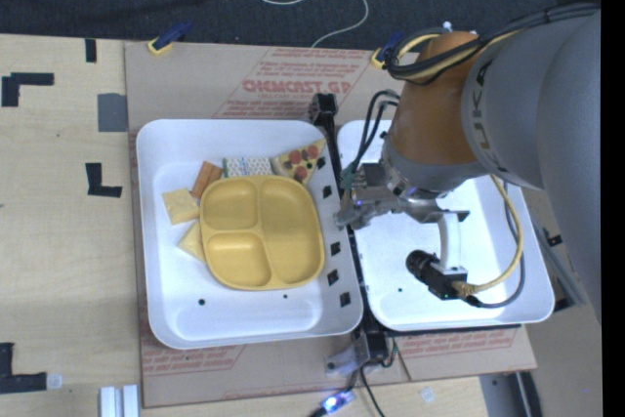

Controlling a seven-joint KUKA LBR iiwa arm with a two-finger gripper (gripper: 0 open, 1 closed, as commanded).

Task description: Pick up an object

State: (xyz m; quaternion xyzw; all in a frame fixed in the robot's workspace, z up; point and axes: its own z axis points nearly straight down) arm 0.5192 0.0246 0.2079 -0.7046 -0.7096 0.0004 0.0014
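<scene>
**Overhead: arm low at the wall between the bins**

Down over the two bins, viewed at a slant from above. Reaching in from the right, grey arm (547,93) with orange band (435,112) above the wrist, bent over the right bin (508,308). Gripper (354,208) low at the dark divider (337,210) between the bins, right at the left bin's (156,210) right wall. Impossible to tell how far open: too small and too cluttered by the wrist hardware above it. Nothing seen held between them.

Lying in the left bin, a yellow divided plate (262,231), flat, three compartments up, filling the middle of the bin. Just left of the gripper, the plate's right rim close beside it; touching or not, cannot tell. Tucked behind and partly under the plate's far edge, a small clutter: a tan cracker-like square (180,206) at the left, an orange-brown strip (205,178) beside it, a speckled pale piece (244,167), and a pizza-slice-like piece (303,161) at the upper right, nearest the gripper of these. Peeking out under the plate's left side, a yellow wedge (189,243).

Hanging over the right bin, a black fitting (435,273) with a yellow cable (508,269) looped from the arm.

Under both bins, a cardboard sheet (283,83) with red print, laid on the desk (59,210). Above, on dark cloth, a thin white cord (312,0).
</scene>
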